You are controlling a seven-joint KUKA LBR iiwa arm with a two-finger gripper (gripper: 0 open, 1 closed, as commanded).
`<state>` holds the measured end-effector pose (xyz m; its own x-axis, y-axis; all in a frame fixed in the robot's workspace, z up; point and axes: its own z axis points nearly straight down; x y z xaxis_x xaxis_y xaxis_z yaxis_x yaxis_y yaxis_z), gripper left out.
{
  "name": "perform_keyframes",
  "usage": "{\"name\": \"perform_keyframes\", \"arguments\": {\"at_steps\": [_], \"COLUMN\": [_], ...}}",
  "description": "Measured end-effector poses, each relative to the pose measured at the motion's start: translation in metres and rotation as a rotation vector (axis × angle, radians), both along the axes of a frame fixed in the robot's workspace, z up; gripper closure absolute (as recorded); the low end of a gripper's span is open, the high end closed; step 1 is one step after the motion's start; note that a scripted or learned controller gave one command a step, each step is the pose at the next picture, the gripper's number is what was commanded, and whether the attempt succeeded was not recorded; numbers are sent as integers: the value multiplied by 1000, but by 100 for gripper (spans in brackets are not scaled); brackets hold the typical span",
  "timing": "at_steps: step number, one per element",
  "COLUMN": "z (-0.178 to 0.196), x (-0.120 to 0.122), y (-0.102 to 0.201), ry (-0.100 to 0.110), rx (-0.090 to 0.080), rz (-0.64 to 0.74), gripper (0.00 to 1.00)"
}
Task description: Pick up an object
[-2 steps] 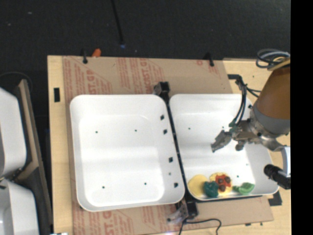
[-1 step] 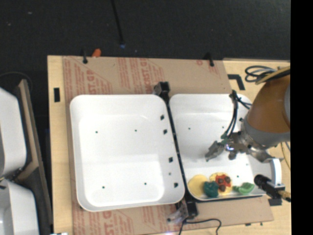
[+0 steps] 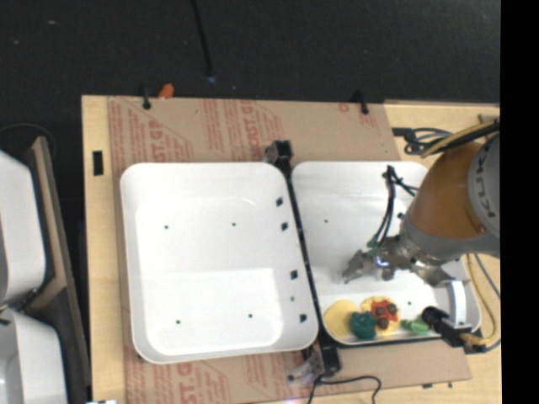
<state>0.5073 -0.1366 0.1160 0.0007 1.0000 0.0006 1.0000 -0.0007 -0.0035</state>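
Grey claw [image 3: 364, 265] hovers splayed and empty in the right bin [image 3: 337, 192]; the objects [image 3: 375, 316] — yellow, green, red — cluster against its near wall; lower your approach squarely over one item, clear of the rim.

You are looking down from one fixed camera above the bench [image 3: 109, 225], tilted at a slant and set far enough back that both white bins fit in view. The left bin [image 3: 210, 259] sits near the middle of your picture, the right bin [image 3: 337, 192] beside it. The arm [image 3: 450, 200] enters from your right. Dark floor fills the far side.
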Motion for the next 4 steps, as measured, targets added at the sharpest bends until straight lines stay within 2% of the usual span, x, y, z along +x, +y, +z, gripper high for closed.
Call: {"name": "perform_keyframes", "arguments": {"at_steps": [1,2,3,4], "z": [13,76,113,116], "x": [1,2,3,28], "y": [-1,-2,-3,43], "ry": [-5,-10,-8,-5], "rx": [-1,-2,-1,0], "rz": [-1,0,0,5], "gripper": [100,100,100,100]}}
